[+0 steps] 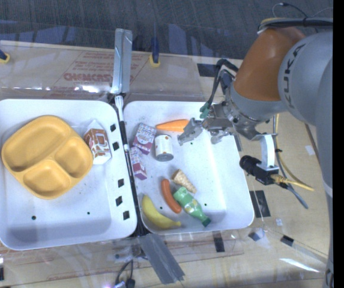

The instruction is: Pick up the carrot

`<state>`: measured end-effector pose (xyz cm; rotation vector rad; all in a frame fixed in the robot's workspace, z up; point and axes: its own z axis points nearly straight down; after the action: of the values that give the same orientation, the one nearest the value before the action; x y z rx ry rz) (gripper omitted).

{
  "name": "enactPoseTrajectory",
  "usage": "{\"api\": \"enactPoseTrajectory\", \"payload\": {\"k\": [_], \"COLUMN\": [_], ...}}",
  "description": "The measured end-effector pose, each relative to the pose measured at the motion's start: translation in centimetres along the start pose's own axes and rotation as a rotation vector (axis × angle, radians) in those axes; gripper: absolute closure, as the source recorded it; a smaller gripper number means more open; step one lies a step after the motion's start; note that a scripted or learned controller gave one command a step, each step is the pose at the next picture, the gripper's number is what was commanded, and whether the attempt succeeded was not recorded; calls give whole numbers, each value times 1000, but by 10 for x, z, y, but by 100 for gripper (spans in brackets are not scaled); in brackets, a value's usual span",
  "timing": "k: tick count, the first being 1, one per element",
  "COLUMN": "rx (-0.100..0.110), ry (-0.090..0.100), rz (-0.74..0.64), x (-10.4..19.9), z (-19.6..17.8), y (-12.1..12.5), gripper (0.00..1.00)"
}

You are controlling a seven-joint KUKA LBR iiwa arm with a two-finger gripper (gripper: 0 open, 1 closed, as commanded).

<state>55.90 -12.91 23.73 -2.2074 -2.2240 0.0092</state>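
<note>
- Nearest the camera, along the front wall of the right bin (238, 212), lie a banana (155, 215), a green bottle (192, 205) and a small orange-red sausage-like piece (171, 196).
- Farther back sit a small can (163, 148) and purple packets (143, 138).
- At the back of that bin lies the carrot (173, 125), lengthwise left to right, apart from the can.
- Just right of the carrot hangs the gripper (203, 131); its two fingers look spread, with nothing between them.
- Left bin (9, 233): a yellow divided plate (45, 155) and a small carton (98, 143).
- Judging by looks, the carrot is light, stiff and smooth, so it may roll or slip; a pinch across its thicker middle seems safest.
</note>
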Motion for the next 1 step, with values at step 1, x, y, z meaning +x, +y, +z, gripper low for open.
{"api": "enactPoseTrajectory", "payload": {"k": [1], "rx": [-5], "ry": [0], "rz": [83], "x": [-39], "z": [-56], "y": [57], "gripper": [0]}}
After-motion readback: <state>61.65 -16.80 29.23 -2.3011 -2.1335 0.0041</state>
